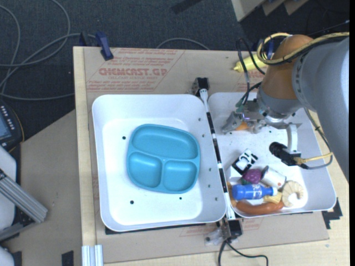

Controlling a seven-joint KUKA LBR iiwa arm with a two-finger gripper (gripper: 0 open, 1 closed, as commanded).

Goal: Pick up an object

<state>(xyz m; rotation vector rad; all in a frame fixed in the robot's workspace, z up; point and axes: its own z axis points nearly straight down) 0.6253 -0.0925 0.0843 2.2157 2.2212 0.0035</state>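
Overhead view of the bench. The arm (pixel 310 65) enters from 3 o'clock and carries the gripper (pixel 248 122) low over the upper part of the right bin (pixel 319 195). Whether it is parted or closed cannot be told, since the wrist hides that part of the tool; a small orange patch shows at its tip, its nature unclear, and nothing can be confirmed as held.

The candidate objects lie clustered at the bin's 6 o'clock corner, apart from the gripper: a black-and-white block (pixel 245 160), a purple piece (pixel 253 177), a blue bottle (pixel 250 192) with an illegible label, an orange-red sausage shape (pixel 258 206) and a cream pastry shape (pixel 294 193).

The left bin (pixel 111 204) holds a blue divided plate (pixel 162 157).

On the board (pixel 133 71) at 12 o'clock, red print reads approximately "CHEMCAST GP".
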